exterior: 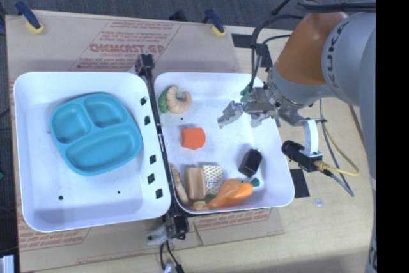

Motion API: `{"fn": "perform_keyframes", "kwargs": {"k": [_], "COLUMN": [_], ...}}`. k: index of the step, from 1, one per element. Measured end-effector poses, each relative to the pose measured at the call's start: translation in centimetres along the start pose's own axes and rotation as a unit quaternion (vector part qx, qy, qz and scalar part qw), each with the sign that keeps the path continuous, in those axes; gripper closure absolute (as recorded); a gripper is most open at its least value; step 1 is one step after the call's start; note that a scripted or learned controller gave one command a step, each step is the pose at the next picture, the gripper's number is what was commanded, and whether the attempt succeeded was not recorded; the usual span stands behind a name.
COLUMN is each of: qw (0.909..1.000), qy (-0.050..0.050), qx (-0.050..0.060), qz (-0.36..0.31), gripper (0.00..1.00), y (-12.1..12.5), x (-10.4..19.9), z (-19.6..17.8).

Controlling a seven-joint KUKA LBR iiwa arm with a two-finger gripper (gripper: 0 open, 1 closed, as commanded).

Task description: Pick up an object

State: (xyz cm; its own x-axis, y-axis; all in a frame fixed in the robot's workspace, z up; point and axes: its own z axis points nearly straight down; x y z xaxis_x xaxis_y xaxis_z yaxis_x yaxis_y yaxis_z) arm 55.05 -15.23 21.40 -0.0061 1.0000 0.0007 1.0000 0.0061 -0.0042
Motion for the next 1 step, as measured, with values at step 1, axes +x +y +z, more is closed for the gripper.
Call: {"fn": "perform_keyframes", "kwargs": {"k": [1], "qw": [0.9974], "qy": [0.001], "qx": [0.002], "qz": [-0.072], "gripper": [0.00], "y": [-1.92], "x": [3.88], "z": [11.80]}}
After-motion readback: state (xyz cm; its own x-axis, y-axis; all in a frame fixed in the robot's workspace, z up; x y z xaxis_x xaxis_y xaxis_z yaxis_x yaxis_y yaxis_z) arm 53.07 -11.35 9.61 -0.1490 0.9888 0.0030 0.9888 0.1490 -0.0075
